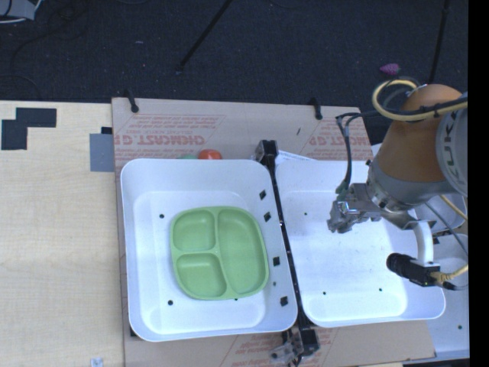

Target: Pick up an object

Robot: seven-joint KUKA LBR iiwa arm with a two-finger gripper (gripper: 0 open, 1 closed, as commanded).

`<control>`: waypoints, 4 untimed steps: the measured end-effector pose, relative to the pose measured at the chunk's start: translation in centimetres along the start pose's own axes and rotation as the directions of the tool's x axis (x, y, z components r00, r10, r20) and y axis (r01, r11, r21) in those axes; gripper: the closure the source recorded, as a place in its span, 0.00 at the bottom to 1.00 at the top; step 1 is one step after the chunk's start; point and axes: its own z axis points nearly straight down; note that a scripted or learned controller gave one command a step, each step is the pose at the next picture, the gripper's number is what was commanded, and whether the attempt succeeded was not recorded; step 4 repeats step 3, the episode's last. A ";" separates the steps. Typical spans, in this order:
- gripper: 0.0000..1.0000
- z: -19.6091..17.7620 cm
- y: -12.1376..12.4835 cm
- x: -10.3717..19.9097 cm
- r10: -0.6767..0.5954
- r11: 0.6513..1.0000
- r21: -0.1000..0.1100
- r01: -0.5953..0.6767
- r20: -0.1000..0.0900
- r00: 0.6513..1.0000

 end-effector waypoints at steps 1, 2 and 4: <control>1.00 -1.2 0.9 4.9 0.000 1.000 -0.001 0.000 0.001 1.000; 1.00 -1.4 2.3 9.6 0.001 1.000 -0.001 -0.001 0.001 1.000; 1.00 -0.5 2.1 14.6 0.001 1.000 0.002 -0.001 0.002 1.000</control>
